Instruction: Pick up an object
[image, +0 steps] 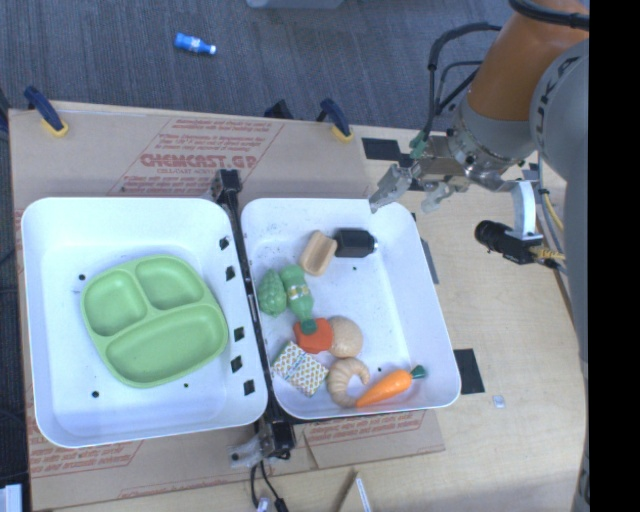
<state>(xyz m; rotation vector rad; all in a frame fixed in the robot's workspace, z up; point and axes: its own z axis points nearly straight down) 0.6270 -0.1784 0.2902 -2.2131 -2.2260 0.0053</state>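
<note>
1. Left bin (40, 300) carries a green divided plate (155, 318) near its middle, not a pick target imo.
2. Right bin (425, 290): broccoli (272, 292), tomato (313, 335), croissant (347, 379) and carrot (388, 386) by the front edge. All look like light, stiff, slick plastic toys; I'd pinch the carrot across its middle.
3. Gripper (410, 195) hangs over the right bin's back right corner, fingers spread, holding nothing.

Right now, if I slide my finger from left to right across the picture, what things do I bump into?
Green divided plate → broccoli → croissant → carrot → gripper, open above the right bin's far corner.
</note>
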